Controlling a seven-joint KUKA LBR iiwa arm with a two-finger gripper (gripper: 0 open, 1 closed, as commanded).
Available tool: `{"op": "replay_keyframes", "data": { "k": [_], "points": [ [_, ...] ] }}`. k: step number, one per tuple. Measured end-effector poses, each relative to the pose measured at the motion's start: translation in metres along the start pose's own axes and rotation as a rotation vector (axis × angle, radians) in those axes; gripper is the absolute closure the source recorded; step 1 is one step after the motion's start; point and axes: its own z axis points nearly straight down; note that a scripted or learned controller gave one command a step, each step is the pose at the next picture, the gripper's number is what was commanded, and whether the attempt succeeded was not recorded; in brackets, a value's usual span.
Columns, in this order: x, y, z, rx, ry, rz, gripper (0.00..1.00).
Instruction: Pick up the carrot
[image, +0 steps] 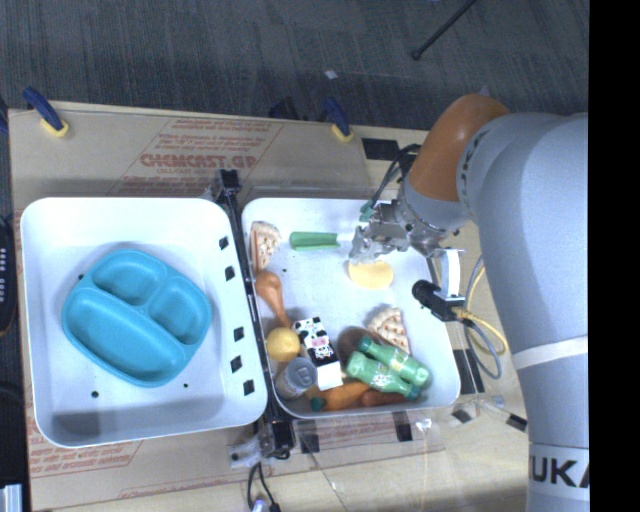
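Task barely started: the carrot (348, 396) lay untouched at the near edge of the right bin (330, 222), tucked under the green bottles (388, 367) beside a grey can (297, 379). The gripper (377, 240) hovered near the far side over a yellow disc (370, 273) (well apart from the carrot). Couldn't tell how its jaws stood. Reach, descent and grasp all remained.

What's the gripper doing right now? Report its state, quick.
Gripper: open or shut cannot be told; it hangs over the flat yellow round piece, far from the orange carrot.
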Motion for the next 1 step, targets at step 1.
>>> {"op": "replay_keyframes", "data": {
  "k": [1],
  "points": [
    [0.0000, -0.0002, 0.0003, 0.001, 0.000, -0.001, 0.00]
  ]
}}
